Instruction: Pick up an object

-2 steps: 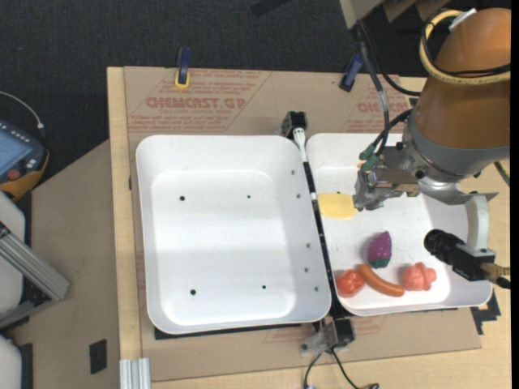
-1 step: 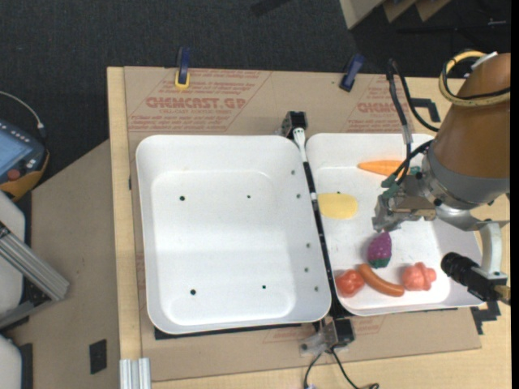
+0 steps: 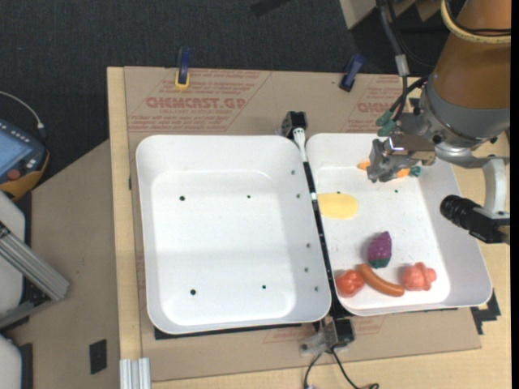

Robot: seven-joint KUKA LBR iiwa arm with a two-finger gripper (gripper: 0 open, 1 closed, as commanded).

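My gripper (image 3: 389,168) hangs over the back part of the right bin (image 3: 454,250). It is shut on a small orange toy (image 3: 367,166) with a green end (image 3: 416,169); orange shows between the fingers. Whether the toy is clear of the bin floor I cannot tell. Also in the right bin are a yellow lemon-like piece (image 3: 338,206) near the left wall, a purple grape bunch (image 3: 379,248), a red tomato (image 3: 349,282), an orange sausage-shaped piece (image 3: 383,281) and a pink-red strawberry (image 3: 418,276) along the front.
The left bin (image 3: 219,225) sits beside the right one, with a black divider strip (image 3: 312,209) between them. A black fitting (image 3: 470,213) juts over the right bin's right rim. Blue clamps (image 3: 183,71) hold the cardboard base at the back.
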